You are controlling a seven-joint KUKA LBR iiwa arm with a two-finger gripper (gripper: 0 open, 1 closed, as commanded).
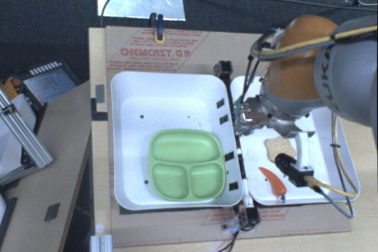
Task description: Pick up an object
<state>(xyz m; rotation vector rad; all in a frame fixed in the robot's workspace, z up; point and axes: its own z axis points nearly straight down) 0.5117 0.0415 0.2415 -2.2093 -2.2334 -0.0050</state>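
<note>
Bulky grey arm (354, 68) with a broad, glossy orange band (298, 62) above the wrist.

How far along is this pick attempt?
Done: nothing looks lifted yet. The green divided plate lies flat in the left bin, while the tan piece and the orange-red piece lie on the floor of the right bin. In hand: the gripper is low at the right bin's left side. Left: a grasp and a lift.

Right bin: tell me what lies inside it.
An orange-red piece and a tan slice lie near its front. The arm covers the rear, so anything there is hidden.
</note>
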